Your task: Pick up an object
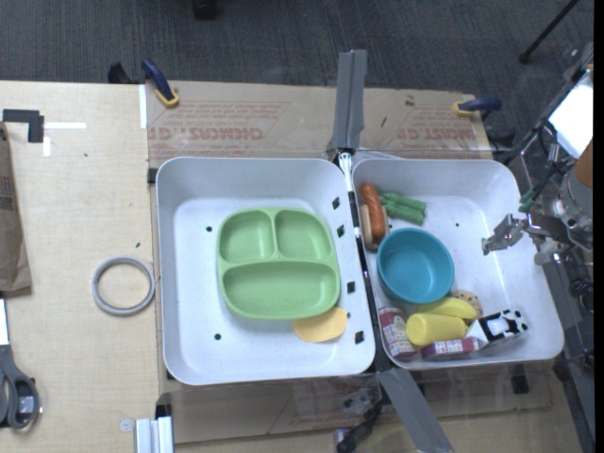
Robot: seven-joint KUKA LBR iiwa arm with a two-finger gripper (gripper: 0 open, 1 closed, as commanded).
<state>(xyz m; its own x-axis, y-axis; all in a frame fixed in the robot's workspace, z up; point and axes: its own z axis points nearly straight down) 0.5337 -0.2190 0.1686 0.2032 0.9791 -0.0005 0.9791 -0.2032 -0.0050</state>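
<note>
Lying under both bins (179, 253), a cardboard sheet (283, 121) with red mirrored print, too faint and reversed to read with confidence. Held at its far corners by a blue-and-yellow clamp (160, 83) on the left and another clamp (477, 108) on the right.

Resting in the left bin: a green divided plate (278, 262) near the centre, with a yellow disc (321, 327) touching its near edge.

Crowding the right bin's (491, 182) left and near sides: a blue bowl (415, 264); beyond it, against the divider, a toy hot dog (375, 215) and a green bean pod (404, 206). Along the near wall, a yellow cylinder (436, 327), a yellow banana-like piece (451, 307) behind it, a small labelled packet (453, 348) with print too small to read, and a black-and-white toy (500, 326).

Poised at the right bin's right edge, the claw (502, 235), above bare white floor, well apart from the bowl and the other objects; gripping nothing, but cannot tell whether spread or closed.

Open room across the right bin's far-right half. On the bare bench (75, 196) left of the bins, a grey ring (123, 285), scissors (17, 394) at the near left corner, a brown paper bag (11, 225) at the left edge.
</note>
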